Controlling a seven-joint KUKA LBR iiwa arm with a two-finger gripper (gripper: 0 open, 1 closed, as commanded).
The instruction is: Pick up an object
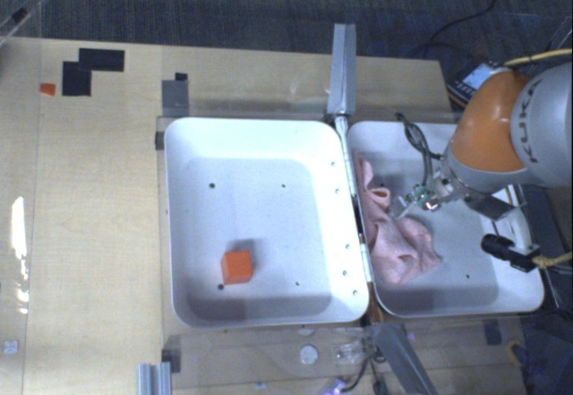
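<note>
Room for moving is widest in the left bin [179,232], whose white floor is bare apart from an orange block [237,267] lying near its front edge, well apart from every wall. Against the divider between the bins, in the right bin [474,290], a pink cloth [391,230] lies crumpled along the left wall, leaving that bin's right half open. The arm [510,129] hangs over the right bin, and its tool [423,199] sits at the cloth's upper right edge; whether it is open or gripping the cloth cannot be told. Both bins rest on the wooden table [89,223].
</note>
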